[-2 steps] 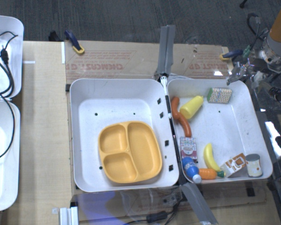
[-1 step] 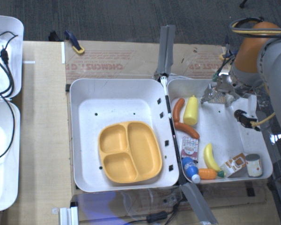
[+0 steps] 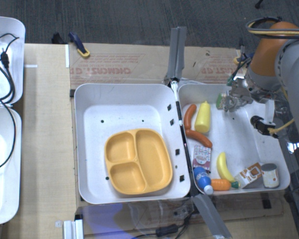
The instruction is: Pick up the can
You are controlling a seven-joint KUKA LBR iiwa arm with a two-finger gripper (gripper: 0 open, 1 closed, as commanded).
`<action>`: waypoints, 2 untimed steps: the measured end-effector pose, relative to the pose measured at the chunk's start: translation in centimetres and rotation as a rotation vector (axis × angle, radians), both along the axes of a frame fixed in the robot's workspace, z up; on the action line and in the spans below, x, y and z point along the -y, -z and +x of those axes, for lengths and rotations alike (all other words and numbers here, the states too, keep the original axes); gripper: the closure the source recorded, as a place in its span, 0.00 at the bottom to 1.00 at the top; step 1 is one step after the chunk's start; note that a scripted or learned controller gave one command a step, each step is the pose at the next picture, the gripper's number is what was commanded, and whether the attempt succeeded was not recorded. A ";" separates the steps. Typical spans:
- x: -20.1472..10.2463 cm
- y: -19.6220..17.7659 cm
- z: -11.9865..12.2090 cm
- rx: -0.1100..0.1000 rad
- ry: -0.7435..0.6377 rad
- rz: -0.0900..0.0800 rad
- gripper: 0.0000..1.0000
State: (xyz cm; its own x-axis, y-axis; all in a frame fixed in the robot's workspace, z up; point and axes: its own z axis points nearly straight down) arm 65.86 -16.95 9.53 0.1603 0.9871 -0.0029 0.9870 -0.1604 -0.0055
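The can (image 3: 269, 176) is small and silvery with a pale label. It stands upright in the front right corner of the right bin (image 3: 239, 133), touching a brown and white carton (image 3: 249, 174). My gripper (image 3: 232, 103) hangs over the back of that bin, far behind the can and a little to its left. A small green object (image 3: 220, 101) lies just left of the gripper, at the bin's back wall.
The right bin also holds two sausages (image 3: 189, 116), a yellow bottle (image 3: 203, 117), a pink packet (image 3: 202, 157), a banana (image 3: 223, 166), a blue bottle (image 3: 203, 178) and a carrot (image 3: 221, 184). In the left bin (image 3: 89, 133) lies a yellow divided plate (image 3: 138, 161).
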 end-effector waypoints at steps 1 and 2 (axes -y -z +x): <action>0.0 0.0 0.0 0.000 0.000 0.000 0.00; 3.1 0.5 0.3 0.003 0.228 0.010 0.00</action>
